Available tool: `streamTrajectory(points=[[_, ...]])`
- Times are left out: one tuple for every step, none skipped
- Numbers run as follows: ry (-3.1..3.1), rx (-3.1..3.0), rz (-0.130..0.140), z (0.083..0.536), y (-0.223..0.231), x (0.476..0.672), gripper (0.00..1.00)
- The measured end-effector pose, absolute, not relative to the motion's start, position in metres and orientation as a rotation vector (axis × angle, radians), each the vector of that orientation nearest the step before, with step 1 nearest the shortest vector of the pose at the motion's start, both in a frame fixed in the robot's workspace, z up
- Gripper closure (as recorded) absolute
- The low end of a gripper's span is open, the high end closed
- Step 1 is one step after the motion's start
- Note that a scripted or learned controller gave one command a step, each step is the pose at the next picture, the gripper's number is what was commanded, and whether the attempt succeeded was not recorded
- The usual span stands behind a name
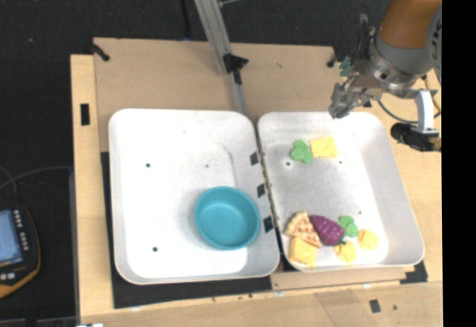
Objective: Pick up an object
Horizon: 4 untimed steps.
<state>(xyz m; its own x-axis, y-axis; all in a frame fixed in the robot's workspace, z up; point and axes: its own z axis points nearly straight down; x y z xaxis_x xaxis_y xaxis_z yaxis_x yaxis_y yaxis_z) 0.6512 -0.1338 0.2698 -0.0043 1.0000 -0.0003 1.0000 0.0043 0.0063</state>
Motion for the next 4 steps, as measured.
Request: streamTrajectory(points=[[2.229, 2.214, 0.003, 0.276, -0.084, 0.628, 1.0], [2.225, 2.218, 0.002, 0.278, -0.046, 0.609, 1.0], [2.227, 2.216, -0.001, 0.265, -0.008, 0.587, 1.0], [2.23, 2.215, 0.001, 0.256, 0.049, 0.564, 1.0]])
